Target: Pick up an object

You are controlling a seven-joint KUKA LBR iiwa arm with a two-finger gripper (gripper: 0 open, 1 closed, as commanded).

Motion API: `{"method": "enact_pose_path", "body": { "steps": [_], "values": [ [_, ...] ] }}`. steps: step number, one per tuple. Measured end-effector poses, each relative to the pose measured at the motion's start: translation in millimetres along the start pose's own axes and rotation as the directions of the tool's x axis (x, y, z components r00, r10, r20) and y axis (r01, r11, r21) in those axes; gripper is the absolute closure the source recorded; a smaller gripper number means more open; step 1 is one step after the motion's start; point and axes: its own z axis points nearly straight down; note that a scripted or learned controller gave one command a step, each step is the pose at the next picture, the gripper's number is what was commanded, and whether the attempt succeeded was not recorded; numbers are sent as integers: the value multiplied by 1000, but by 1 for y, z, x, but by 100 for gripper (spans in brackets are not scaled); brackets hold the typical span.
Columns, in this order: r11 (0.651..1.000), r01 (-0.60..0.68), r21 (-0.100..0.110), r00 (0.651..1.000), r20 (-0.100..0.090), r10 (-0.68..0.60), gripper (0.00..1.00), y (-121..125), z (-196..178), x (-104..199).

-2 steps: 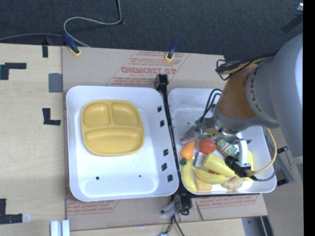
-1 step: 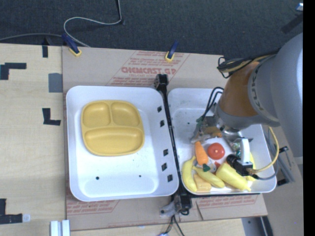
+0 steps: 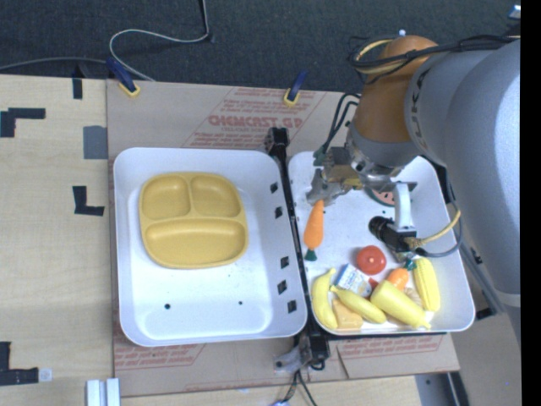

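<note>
**Ana:** Camera view has the gripper [image 3: 328,184] low in the right bin [image 3: 456,311], near its left wall and back edge; a toy carrot [image 3: 314,225] hangs or lies just under it, leaf end up; whether the fingers are pinching that end or merely touching it, I cannot tell.

**Ben:** It looks like light, hard plastic; smooth, tapered, so likely to slip; I'd grip across the thick upper part, not the tip.

**Ana:** The rest crowd the bin's front edge: a tomato [image 3: 370,259], a banana [image 3: 347,301], corn [image 3: 426,284]; the yellow divided plate [image 3: 193,220] sits in the left bin [image 3: 135,311], towards its back edge.
</note>
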Motion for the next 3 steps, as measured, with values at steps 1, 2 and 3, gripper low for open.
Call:
{"method": "enact_pose_path", "body": {
  "steps": [1,2,3],
  "values": [
    [1000,-1,0,1000,0,1,100,-93,-79,28],
    [1000,-1,2,1000,1,1,0,-94,-78,28],
    [1000,-2,4,1000,1,2,0,-74,1,-22]
  ]
}}
